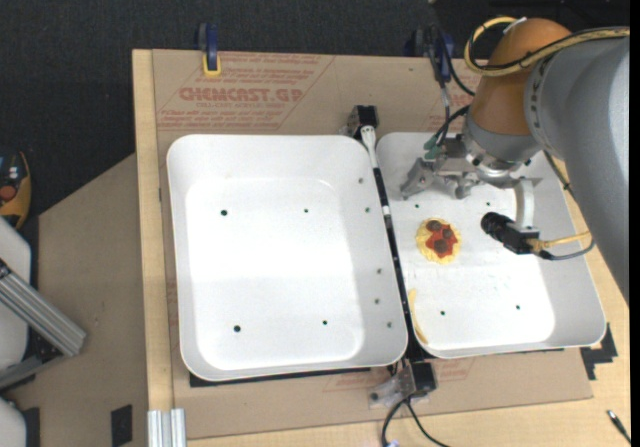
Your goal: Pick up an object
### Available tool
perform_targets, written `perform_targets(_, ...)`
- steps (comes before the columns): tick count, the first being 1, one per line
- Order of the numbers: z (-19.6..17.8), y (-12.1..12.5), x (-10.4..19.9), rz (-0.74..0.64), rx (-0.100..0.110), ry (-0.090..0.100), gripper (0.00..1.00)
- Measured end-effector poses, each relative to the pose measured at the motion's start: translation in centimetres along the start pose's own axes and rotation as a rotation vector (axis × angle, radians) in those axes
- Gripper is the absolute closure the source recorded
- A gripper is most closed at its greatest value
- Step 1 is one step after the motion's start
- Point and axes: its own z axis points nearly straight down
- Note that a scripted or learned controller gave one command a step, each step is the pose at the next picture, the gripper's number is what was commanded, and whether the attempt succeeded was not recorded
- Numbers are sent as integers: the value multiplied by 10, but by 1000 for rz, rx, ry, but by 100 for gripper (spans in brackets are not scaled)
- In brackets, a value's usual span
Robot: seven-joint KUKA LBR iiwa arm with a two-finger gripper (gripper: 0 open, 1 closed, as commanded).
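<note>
The grey arm's gripper (437,178) hovers at the far left of the right-hand bin (560,320), its grasp impossible to judge, apparently approaching the small red-and-yellow object (439,240) lying just nearer; the next move seemingly calls for centring over it and descending.

robot lab, clamped board (250,85), twin white bins (200,165), aluminium framing (40,310), loose cables (400,420)
</note>
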Motion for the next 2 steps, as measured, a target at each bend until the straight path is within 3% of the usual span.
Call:
perform_targets(1, 0, -30, 0, 2, 9, 2, 0)
perform_targets(2, 0, 25, 0, -2, -3, -1, 0)
